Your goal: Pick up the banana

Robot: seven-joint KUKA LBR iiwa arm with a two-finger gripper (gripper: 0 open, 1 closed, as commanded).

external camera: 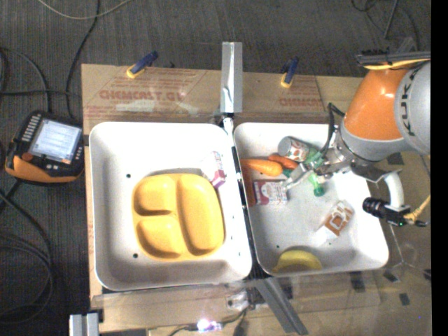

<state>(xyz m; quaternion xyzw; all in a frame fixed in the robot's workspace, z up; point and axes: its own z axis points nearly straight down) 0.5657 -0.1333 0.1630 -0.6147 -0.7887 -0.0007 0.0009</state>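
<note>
Banana sits at the near rim of the right bin, well below and a little left of the gripper, which hangs over the can and carrot — whether it's open or closed, I cannot tell. Approach step, I'd judge; next it must travel toward the near rim and descend.
</note>
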